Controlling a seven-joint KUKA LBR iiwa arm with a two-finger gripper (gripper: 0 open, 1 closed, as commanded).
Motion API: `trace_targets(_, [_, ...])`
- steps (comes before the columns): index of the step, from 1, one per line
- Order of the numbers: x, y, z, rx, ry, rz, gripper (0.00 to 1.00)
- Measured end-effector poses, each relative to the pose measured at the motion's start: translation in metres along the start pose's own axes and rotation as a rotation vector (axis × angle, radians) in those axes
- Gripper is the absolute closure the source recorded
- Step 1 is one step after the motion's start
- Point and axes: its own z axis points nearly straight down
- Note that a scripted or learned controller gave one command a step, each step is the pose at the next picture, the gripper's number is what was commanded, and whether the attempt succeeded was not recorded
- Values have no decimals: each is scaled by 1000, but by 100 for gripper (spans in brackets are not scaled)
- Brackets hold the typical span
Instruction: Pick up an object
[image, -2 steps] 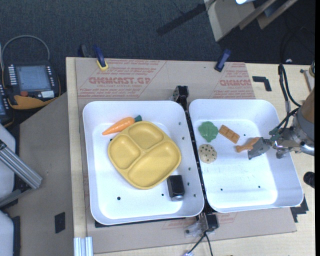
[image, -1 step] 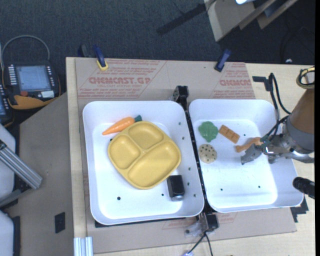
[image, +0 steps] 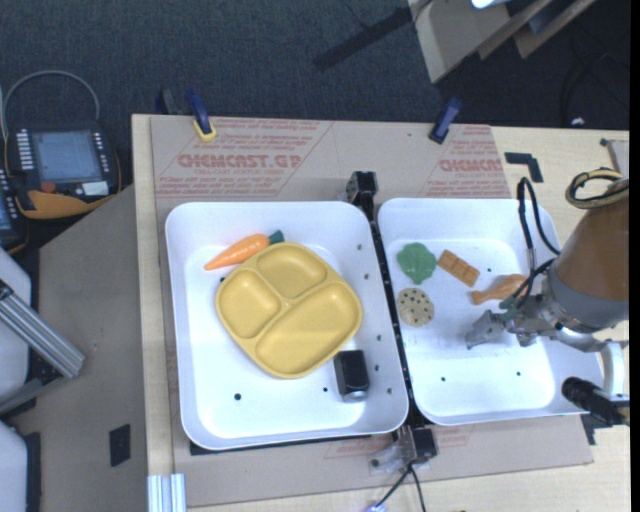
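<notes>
Inspector A: Four small items are lying in the right bin (image: 430, 405); a green piece (image: 417, 262) at eleven o'clock, a round speckled disc (image: 415, 306) at nine, an orange waffle-like block (image: 459, 268) toward twelve, a tan piece (image: 497, 289) just right of it.

Inspector B: The gripper (image: 487, 331) is sitting low near the bin's centre, just below that tan piece; I am seeing nothing between its fingers, and how far they are parted I cannot tell.

Inspector A: I am judging the pick as not yet done; closing and lifting are remaining.

Inspector B: The left bin (image: 185, 330) is holding a yellow tray (image: 290, 310), a carrot (image: 236, 251) and a black block (image: 351, 373).
</notes>
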Motion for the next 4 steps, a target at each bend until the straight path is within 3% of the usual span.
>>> trace_targets(1, [1,0,31,0,1,0,0])
trace_targets(2, [1,0,20,-4,-1,0,100])
trace_targets(4, [4,-8,-97,-11,-4,-2,100])
